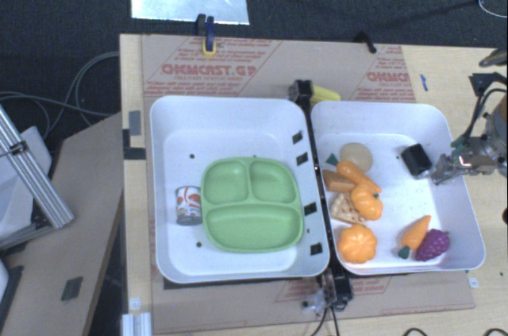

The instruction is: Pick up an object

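The claw [443,168] stands at the right side of the right bin [393,195], low over its right rim. From this slanted view we cannot tell whether it is wide or narrow, and we see no toy inside it. So, in our judgement, the step in hand is to choose one thing and come down on it.

All the possible things lie in the right bin. A small carrot [416,233] and a bunch of purple grapes [433,245] lie side by side near the front right corner, touching or almost touching. They are the nearest to the claw. An orange pumpkin [357,244] sits alone at the front. Further left, beside the wall between the bins, a beige round piece [356,156], a long orange piece [355,175], a round orange fruit [367,203] and a cracker [344,209] are crowded together. The left bin [230,128] holds a green divided plate [254,203] and a small can [188,205] beside it.

To do this step well, we would take the pumpkin, because it has free floor around it. The claw should be opened wide before the descent, centred over the pumpkin, and lowered straight down. The carrot is risky, we think: the grapes and the bin wall are close and may block one side. The crowded group may give a grasp on two things at once.
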